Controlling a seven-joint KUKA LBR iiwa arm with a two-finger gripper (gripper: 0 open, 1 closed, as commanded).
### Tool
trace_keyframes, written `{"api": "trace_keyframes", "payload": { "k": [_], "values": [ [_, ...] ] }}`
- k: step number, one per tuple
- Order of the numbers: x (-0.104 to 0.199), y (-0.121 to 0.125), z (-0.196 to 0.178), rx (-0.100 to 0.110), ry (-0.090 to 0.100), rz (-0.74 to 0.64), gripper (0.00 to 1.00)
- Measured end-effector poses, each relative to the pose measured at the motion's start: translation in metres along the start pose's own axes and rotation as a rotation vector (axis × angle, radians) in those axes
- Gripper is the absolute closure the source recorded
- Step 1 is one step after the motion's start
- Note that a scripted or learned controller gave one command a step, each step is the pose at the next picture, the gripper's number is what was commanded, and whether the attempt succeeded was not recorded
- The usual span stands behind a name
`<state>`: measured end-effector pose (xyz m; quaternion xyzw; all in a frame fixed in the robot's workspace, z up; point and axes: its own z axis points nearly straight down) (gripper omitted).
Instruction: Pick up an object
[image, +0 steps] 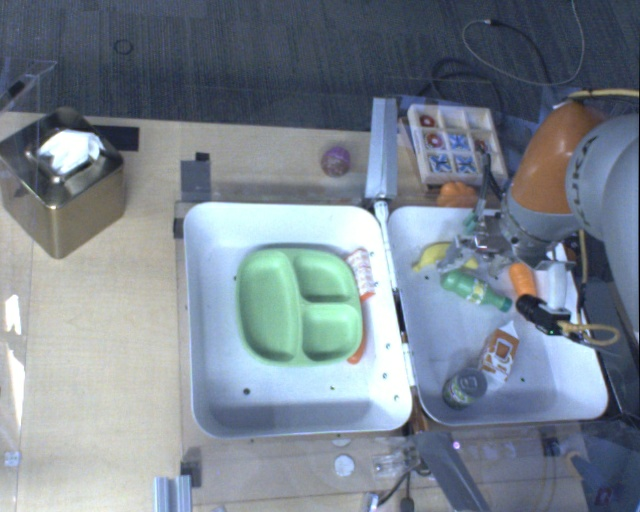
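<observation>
From the camera view, the arm (590, 170) is reaching in from the right and the gripper (484, 243) is hanging low over the far part of the right bin (560, 395). Whether it is open or shut, I cannot tell: the metal at its tip is blurring into the clutter under it.

No one object is named, so any piece in that bin is serving as a target. A green bottle (477, 290) is lying on its side just below the tip, a yellow piece (432, 256) is lying just to its left, and an orange piece (523, 279) is sitting just beside the bottle on the right. Nearer the camera, a small packet (500, 352) and a round dark can (465, 387) are lying well apart from the tip.

The left bin (215, 380) is bearing a green tray (298, 304), with a wrapper (361, 270) and an orange sliver (355, 352) touching its right edge.

The main risk, as I judge it, is crowding: three things are lying close under the tip, so a closing grip is likely catching two at once or nudging one aside. The bottle, being round and on its side, is probably prone to rolling or squirting out. The bin's far wall is also sitting near, so a low approach may be scraping it.
</observation>
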<state>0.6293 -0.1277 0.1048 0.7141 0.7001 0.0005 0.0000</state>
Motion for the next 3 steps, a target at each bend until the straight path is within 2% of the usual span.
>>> {"api": "trace_keyframes", "payload": {
  "k": [1, 2, 3],
  "values": [
    [0.003, -0.017, 0.016, -0.010, -0.001, -0.012, 0.00],
    [0.002, -0.014, 0.002, -0.020, -0.004, -0.013, 1.00],
    [0.054, -0.003, -0.082, -0.008, 0.000, -0.110, 1.00]
  ]
}}
